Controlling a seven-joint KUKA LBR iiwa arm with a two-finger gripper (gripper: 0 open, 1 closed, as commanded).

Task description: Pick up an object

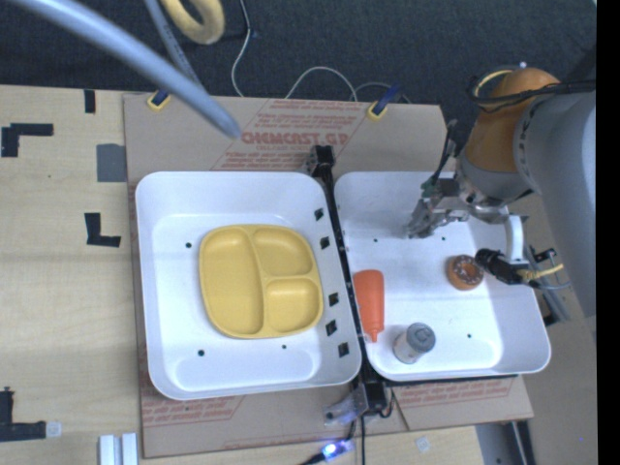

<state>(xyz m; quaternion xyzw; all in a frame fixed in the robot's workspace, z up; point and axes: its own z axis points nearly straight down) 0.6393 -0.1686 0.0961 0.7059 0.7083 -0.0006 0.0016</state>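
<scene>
The grey rod slanting across the upper left corner lies nearest the lens, blurred, with a yellowish loop beside its upper end. Below it the tabletop spreads pale and wood-toned, carrying a brown cardboard sheet printed in red letters, clipped at its two far corners.

On the cardboard sit the two white bins, touching along a black clipped seam. The left bin holds a yellow divided plate with three compartments, lying flat near its middle. The right bin holds three small things: an orange carrot-shaped piece lying along the bin's left wall, just beside the seam; a grey capped cylinder near the front edge, just to the carrot's right; and a brown ring-shaped doughnut toward the bin's right side, well apart from the other two.

The arm comes in from the right, grey with its orange band above the wrist. Its claw hangs low over the far middle of the right bin, above bare white floor, between and behind the carrot and the doughnut, touching neither. How far its tips are spread I cannot tell; nothing is visible between them.
</scene>
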